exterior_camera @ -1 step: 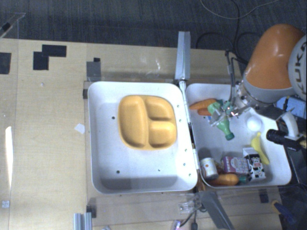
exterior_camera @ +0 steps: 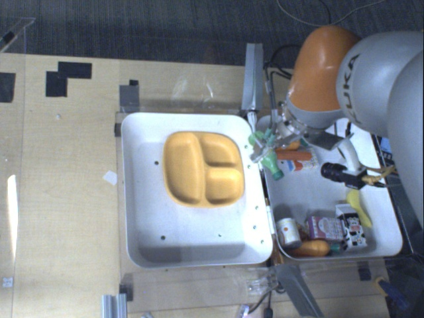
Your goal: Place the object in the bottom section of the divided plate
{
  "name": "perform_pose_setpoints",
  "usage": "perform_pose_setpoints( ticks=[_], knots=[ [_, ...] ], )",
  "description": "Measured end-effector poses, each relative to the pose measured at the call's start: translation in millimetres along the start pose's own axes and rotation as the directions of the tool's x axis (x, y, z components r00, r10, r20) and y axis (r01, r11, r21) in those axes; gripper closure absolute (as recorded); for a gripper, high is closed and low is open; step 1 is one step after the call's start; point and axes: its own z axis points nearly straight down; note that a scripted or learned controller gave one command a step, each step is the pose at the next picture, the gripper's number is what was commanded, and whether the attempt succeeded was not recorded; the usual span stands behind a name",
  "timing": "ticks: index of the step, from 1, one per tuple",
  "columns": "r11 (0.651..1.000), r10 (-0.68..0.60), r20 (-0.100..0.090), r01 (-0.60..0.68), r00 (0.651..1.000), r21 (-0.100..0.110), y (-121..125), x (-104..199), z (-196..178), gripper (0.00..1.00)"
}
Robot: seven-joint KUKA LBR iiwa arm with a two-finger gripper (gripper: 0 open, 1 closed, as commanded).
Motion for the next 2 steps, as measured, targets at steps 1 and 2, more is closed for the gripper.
perform_pose_setpoints(
  ticks=[1,2],
  knots=[
    [0.996,-0.088,0.001,0.088,0.996,-0.002,62.0,47.8,-55.8,1.00],
    [0.961,-0.276,0.002,0.276,0.961,-0.003,109.8,95.9,-48.6,1.00]
  ],
)
